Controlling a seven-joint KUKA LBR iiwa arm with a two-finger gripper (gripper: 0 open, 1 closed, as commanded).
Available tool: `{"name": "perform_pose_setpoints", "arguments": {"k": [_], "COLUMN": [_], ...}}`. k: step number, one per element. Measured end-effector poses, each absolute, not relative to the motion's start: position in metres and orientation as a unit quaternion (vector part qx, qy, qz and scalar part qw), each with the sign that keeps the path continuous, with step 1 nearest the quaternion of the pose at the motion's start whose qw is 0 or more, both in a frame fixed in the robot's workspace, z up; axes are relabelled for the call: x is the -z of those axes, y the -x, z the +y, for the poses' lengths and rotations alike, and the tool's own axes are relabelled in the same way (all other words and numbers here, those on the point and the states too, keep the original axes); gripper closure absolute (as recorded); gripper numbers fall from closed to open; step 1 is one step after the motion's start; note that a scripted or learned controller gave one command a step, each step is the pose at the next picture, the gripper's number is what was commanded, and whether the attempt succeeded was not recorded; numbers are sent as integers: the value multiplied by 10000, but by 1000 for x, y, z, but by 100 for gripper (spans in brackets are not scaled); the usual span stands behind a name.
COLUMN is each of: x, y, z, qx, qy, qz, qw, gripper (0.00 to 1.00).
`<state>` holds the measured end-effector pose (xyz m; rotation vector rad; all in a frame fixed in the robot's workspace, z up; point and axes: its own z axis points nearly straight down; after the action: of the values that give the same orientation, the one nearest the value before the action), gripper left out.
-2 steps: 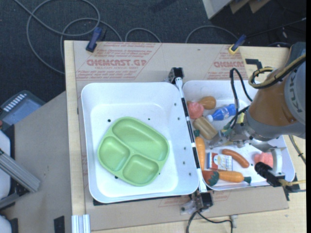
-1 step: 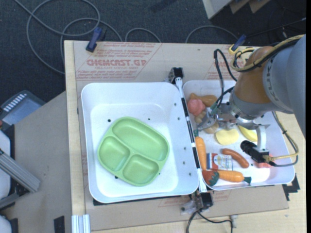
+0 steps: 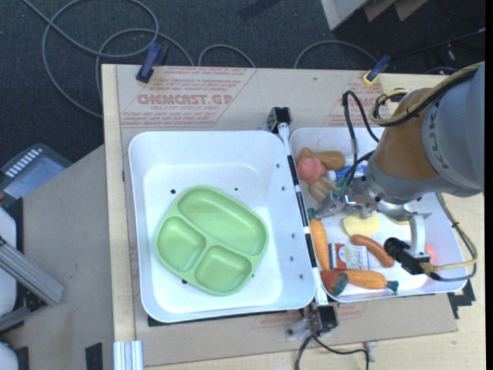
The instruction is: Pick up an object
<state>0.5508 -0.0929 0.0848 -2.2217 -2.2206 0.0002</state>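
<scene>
Over the right-hand bin (image 3: 454,284) hung the grey arm (image 3: 454,137), reaching in from the right, its orange band just above the wrist. The gripper (image 3: 339,199) sat low among the toy food near that bin's left wall, but the wrist and its cables hid the working end, so I cannot tell how far apart the jaws stood or whether they had hold of anything.

Around it lay the objects to be picked. A pink piece (image 3: 310,168) and a tan one (image 3: 333,159) lay touching each other toward the far end of the bin. A pale yellow item (image 3: 362,225) rested just below the wrist, with a sausage-like orange-red piece (image 3: 372,248) beside it. An upright carrot (image 3: 318,243) lay against the left wall, and a second carrot (image 3: 362,280) lay flat along the near edge, next to what was perhaps a small printed packet (image 3: 344,256).

The left-hand bin (image 3: 146,153) held a light green divided plate (image 3: 211,240) with three compartments, well apart from the gripper.
</scene>
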Motion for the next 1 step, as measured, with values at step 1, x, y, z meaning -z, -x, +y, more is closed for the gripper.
{"name": "perform_pose_setpoints", "arguments": {"k": [1], "x": [-85], "y": [-510], "z": [-94], "qx": [3], "qy": [7074], "qz": [-7068], "qw": [-6], "gripper": [0]}}
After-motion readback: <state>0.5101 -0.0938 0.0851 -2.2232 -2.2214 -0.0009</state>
